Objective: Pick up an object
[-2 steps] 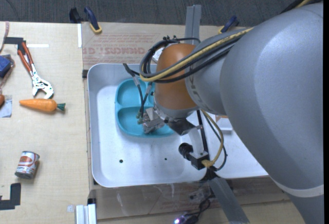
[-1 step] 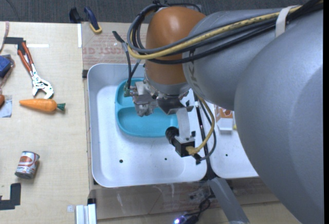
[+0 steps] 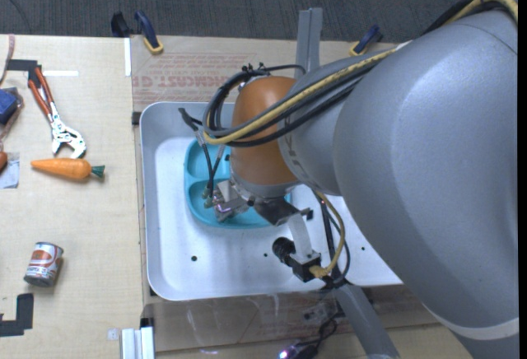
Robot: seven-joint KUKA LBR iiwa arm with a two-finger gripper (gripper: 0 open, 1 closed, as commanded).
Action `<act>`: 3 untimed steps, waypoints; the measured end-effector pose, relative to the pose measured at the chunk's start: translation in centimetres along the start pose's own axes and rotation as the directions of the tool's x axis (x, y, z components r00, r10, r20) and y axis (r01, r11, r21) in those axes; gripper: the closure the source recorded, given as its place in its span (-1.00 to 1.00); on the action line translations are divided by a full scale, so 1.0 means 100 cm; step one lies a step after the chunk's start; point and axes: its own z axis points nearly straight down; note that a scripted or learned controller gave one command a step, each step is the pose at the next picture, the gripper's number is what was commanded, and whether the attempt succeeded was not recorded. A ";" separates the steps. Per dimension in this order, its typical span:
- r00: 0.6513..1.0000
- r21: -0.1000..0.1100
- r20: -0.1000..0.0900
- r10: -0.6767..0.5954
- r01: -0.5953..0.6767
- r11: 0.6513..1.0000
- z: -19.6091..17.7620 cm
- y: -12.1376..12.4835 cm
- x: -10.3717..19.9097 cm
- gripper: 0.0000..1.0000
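A light blue plastic dish (image 3: 200,184) lies in the left white bin (image 3: 169,267), partly covered by the arm. My gripper (image 3: 222,205) reaches down onto the dish's near side, below the orange wrist band (image 3: 262,135). Its tip sits against the blue surface. The arm's grey body hides the rest of the dish and the whole right side of the view.
On the wooden bench left of the bin lie a carrot (image 3: 64,170), a red-handled adjustable wrench (image 3: 53,114) and a small can (image 3: 42,263). Blue and yellow clamps (image 3: 142,28) hold the bench's far edge. A black connector on cables (image 3: 290,254) hangs over the bin floor.
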 end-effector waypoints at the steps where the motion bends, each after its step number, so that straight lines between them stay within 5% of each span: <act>1: 0.870 0.000 0.002 0.494 -0.494 0.870 -0.093 0.102 -0.036 1.00; 2: 0.876 0.003 0.002 0.482 -0.482 0.876 -0.116 0.017 -0.001 1.00; 3: 1.000 0.000 0.000 0.023 -0.023 1.000 0.010 0.014 0.028 1.00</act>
